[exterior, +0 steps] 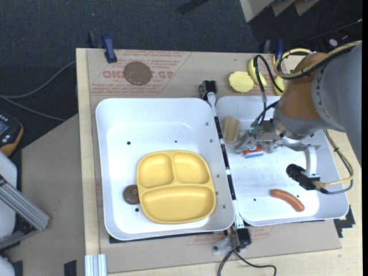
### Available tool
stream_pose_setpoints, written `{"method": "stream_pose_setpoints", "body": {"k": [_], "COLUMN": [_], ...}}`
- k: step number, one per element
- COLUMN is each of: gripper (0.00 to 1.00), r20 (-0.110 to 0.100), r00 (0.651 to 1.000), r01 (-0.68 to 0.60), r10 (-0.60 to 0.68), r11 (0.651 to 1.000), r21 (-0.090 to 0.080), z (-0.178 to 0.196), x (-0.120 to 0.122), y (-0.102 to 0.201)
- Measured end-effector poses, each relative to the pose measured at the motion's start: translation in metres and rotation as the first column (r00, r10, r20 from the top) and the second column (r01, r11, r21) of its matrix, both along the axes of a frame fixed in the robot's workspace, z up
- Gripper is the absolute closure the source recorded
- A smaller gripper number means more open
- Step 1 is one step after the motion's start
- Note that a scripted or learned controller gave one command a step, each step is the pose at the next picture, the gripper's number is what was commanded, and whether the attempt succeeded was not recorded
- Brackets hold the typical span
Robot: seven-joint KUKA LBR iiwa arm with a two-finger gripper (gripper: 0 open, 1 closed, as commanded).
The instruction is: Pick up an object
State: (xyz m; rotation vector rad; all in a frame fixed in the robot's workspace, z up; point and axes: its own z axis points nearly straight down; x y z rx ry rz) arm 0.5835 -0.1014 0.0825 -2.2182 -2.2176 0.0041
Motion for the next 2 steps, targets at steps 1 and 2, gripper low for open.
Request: {"method": "stream_pose_setpoints", "body": {"k": [1, 2], "gripper": [1.0, 1.0], "r20": [0.005, 0.015], "r00": [1.0, 1.0], "r01": [-0.001, -0.009], "r10": [0.001, 0.009], "r11": [1.0, 1.0], "r21": [-0.002, 0.0], "z": [0.012, 0.108], "x": [0.001, 0.002], "y": [0.0, 0.072]}}
